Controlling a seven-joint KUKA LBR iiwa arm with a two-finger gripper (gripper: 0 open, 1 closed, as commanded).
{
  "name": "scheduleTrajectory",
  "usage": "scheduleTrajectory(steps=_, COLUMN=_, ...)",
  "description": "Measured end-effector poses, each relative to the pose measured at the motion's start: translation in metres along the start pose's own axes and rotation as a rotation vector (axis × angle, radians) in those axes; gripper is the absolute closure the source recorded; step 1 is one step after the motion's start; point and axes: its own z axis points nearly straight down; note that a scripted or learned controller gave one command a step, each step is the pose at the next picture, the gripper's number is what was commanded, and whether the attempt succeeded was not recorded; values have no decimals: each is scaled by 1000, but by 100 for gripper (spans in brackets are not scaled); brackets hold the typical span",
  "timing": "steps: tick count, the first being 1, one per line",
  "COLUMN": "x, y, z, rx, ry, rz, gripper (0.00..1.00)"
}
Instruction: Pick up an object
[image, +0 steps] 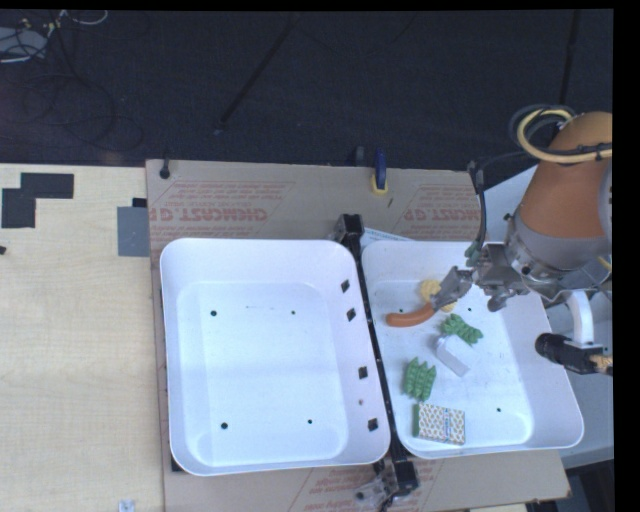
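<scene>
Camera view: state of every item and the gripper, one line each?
gripper: low over the right bin, near the yellow piece; grip unclear
orange sausage: lying flat
yellow piece: resting by the sausage
green toy: lying loose
grey block: lying tilted
green brick: lying flat
patterned card: lying flat

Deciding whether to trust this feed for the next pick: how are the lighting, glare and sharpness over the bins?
Camera view: lighting is even, with soft shadows along the left bin's inner walls; the right bin has no blown-out glare, and the orange sausage-shaped toy and green pieces read clearly; overall slightly soft, and the gripper area is dark and hard to resolve.
</scene>
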Motion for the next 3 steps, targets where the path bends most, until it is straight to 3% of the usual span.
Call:
scheduleTrajectory(steps=1, x=-13, y=-74, z=54, rx=10, ry=2, rz=4, gripper=0)
scheduleTrajectory(steps=2, x=-65, y=-22, z=122, rx=1, ry=-2, rz=2, gripper=0)
scheduleTrajectory(steps=3, x=-97, y=24, z=134, rx=-5, ry=-3, rz=-3, gripper=0)
